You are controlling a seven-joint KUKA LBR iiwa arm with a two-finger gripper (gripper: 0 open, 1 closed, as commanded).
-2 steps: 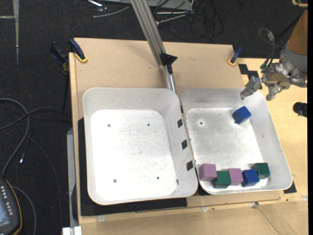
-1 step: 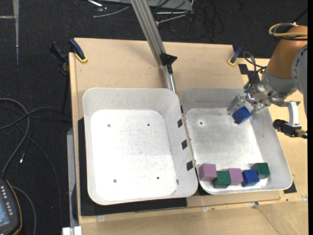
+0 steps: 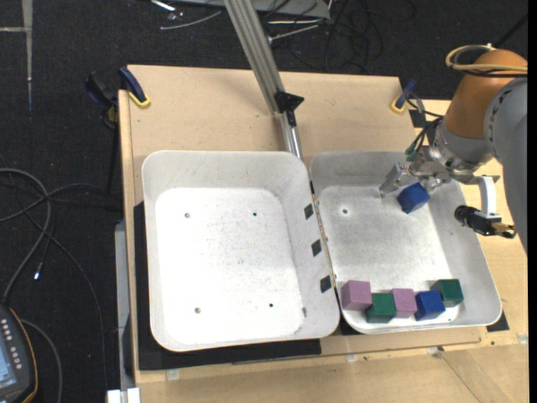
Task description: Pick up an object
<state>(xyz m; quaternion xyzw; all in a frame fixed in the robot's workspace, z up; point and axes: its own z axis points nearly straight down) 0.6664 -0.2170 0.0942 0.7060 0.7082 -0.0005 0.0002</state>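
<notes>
Your gripper (image 3: pixel 409 183) sits over the far part of the right bin (image 3: pixel 474 250), and a blue cube (image 3: pixel 413 198) shows at its fingertips, tilted and seemingly lifted off the bin floor; the metal fingers (image 3: pixel 393 180) close around the cube's upper edge, so you can read it as pinching that cube, though the contact itself is small in the view. Starting nearest you, along the near wall of the right bin you see a row of blocks packed close together: a pale purple cube (image 3: pixel 357 293) at the left end, a green cube (image 3: pixel 382 306) touching it, a second pale purple cube (image 3: pixel 404 301), a blue block (image 3: pixel 430 303), and a dark green cube (image 3: pixel 450 290) at the right end. Beside it, the left bin (image 3: pixel 159 250) lies edge to edge with the right one. Farther back, past the held cube, the arm (image 3: pixel 487 107) comes in from the right, its orange band above the wrist. Beyond both bins the wooden bench (image 3: pixel 210 99) carries a slanted metal pole (image 3: pixel 256 44) and clamps at its far corners.
</notes>
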